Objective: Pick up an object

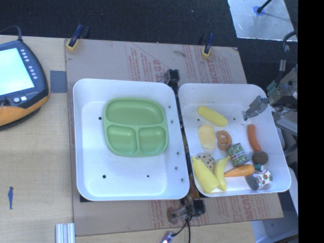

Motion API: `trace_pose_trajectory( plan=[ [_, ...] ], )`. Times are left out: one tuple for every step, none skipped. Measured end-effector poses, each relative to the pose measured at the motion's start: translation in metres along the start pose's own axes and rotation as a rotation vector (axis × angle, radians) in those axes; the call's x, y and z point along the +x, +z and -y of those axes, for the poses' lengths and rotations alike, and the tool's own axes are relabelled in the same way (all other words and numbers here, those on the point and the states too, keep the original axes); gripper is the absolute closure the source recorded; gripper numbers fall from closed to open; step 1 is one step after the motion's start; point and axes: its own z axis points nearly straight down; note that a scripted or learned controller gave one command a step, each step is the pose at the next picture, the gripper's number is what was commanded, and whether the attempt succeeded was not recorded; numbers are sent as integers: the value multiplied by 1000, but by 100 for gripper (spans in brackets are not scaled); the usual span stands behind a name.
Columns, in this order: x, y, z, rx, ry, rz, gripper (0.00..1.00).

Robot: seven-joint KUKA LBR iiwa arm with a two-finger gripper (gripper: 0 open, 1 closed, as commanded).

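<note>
Corn [212, 116] is seen in the upper part of the right bin [230, 91], its long axis running from upper left to lower right. A hot dog [253, 137] is laid nearly upright by the right wall, tilted a little. Toward the front wall a carrot [239, 171] is laid almost crosswise, tip to the left, and a banana [204, 175] is angled from upper left to lower right beside a second yellow piece [220, 167]. A pale slice [206, 136], a pretzel [224, 139], a green can [237, 154], a brown ball [260, 158] and a patterned cup [259, 178] are grouped between them.

The gripper [253, 108] is reached in from the right edge, over the bin's upper right corner, with the arm largely cut off by the frame. It is slanted down and left toward the bin floor. Nothing is seen between its tips, and whether the jaws are spread or pressed together cannot be told.

A green plate [135, 126] with three compartments is set in the left bin [88, 135]. A tablet [17, 82] is placed on the bench at far left.
</note>
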Motion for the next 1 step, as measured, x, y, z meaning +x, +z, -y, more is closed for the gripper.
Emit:
trace_pose_trajectory(
  plan=[
    [12, 131, 10, 2, -1, 0, 0]
  ],
)
